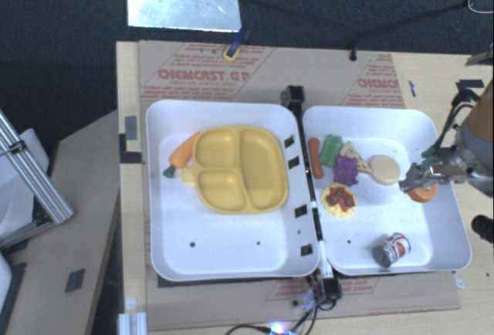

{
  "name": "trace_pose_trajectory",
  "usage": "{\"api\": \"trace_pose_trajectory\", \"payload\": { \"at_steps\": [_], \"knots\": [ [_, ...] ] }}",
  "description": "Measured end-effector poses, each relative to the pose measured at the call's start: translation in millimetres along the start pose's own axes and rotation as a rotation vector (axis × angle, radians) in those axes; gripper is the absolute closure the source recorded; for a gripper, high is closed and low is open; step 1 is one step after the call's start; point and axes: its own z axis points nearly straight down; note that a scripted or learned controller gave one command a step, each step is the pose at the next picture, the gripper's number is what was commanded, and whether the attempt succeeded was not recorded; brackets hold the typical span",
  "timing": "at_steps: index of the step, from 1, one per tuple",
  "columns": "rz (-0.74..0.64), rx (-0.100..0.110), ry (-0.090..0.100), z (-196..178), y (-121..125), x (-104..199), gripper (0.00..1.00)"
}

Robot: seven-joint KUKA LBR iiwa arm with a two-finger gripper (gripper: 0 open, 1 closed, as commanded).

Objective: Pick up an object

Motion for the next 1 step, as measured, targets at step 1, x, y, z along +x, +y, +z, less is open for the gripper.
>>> {"api": "trace_pose_trajectory", "payload": {
  "at_steps": [1],
  "knots": [
    [0.0, 0.003, 0.001, -15.9, 1.5, -0.2, 1.0]
  ]
}}
